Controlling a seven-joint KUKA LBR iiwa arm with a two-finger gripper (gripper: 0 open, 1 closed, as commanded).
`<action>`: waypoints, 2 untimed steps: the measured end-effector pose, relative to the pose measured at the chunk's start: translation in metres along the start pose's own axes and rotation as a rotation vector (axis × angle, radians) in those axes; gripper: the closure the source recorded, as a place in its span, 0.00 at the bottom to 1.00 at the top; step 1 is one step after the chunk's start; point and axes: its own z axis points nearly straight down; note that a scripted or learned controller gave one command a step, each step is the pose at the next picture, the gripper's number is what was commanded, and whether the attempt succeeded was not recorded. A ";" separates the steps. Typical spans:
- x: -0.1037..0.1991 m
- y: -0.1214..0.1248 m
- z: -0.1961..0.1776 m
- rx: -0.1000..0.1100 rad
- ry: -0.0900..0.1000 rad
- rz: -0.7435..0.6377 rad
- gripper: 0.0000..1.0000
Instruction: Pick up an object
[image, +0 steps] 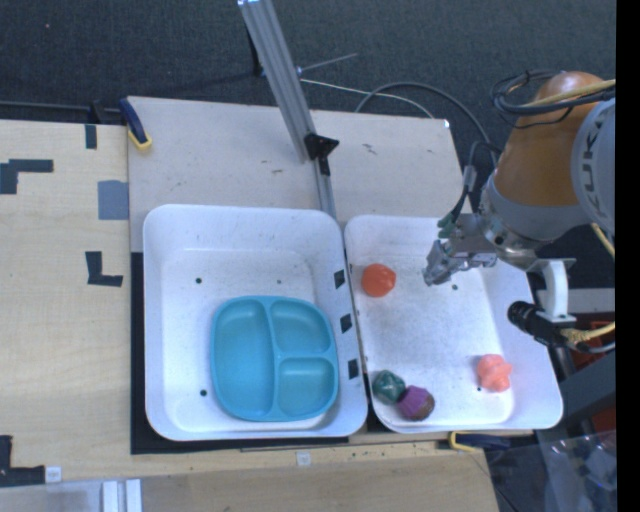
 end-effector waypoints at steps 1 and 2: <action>0.049 -0.009 -0.004 0.000 0.000 -0.001 1.00; 0.097 -0.018 0.013 0.002 0.000 0.000 1.00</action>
